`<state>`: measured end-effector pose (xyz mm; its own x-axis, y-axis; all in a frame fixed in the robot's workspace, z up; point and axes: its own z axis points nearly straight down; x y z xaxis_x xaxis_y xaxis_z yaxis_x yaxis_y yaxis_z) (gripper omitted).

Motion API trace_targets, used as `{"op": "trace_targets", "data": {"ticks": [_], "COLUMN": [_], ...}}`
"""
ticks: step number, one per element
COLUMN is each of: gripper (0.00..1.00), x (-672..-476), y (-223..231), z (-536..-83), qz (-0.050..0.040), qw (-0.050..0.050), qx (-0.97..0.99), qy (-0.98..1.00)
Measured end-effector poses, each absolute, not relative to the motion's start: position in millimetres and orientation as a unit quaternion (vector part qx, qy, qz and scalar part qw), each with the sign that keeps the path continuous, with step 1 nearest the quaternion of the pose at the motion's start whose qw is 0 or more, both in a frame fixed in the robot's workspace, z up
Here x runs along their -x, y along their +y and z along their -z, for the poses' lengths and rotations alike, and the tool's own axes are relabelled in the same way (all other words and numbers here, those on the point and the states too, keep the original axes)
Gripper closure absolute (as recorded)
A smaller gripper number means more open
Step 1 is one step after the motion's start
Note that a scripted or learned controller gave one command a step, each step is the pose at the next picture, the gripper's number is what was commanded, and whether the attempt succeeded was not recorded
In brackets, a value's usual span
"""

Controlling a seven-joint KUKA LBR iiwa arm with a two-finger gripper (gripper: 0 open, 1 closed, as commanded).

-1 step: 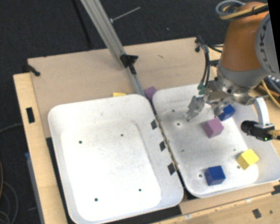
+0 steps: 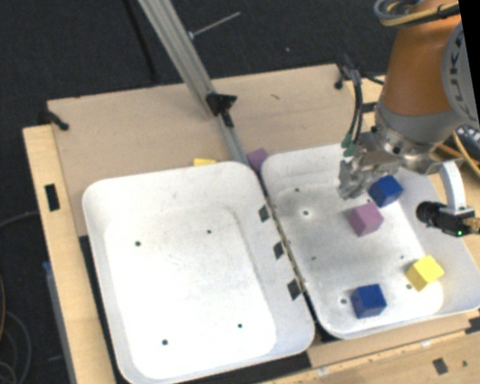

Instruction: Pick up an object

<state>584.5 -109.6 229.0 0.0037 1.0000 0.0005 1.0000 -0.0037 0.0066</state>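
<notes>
Hovering over the right bin [image 2: 337, 326], the gripper [image 2: 351, 178] sits low above the floor at about one o'clock of that bin, with the grey and orange arm [image 2: 415, 64] reaching in from three o'clock. Whether the claw is spread or closed, I can't tell from here; it's a dark blur, and nothing shows between its tips.

Right beside it, at four o'clock of the claw, a blue cube [image 2: 385, 190] lies partly tucked under the wrist. Just below that, at six o'clock of the gripper, a purple cube [image 2: 364, 219] rests on the bin floor, close to the blue one, though whether they touch I can't make out.

Down toward the near edge, a second blue cube [image 2: 368, 300] sits at six o'clock of the bin, and a yellow cube [image 2: 424, 272] lies at its three o'clock, apart from it.

Over at nine o'clock, the left bin [image 2: 104, 256] lies side by side with the right one. Behind the bins, at twelve o'clock, a small purple block [image 2: 258, 157] and a yellow piece [image 2: 204, 160] peek over the back rims on the bench [image 2: 118, 125].
</notes>
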Motion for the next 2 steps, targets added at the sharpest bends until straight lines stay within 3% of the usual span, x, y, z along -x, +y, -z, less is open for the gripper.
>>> {"op": "trace_targets", "data": {"ticks": [1, 2], "gripper": [0.0, 0.0], "x": [-584.4, -575.8], "y": [-109, -175], "z": [-228, -121], "qz": [-0.0024, -0.0016], "qw": [0.002, 0.003], "qx": [-0.709, -0.706], "qy": [0.706, 0.708]}}
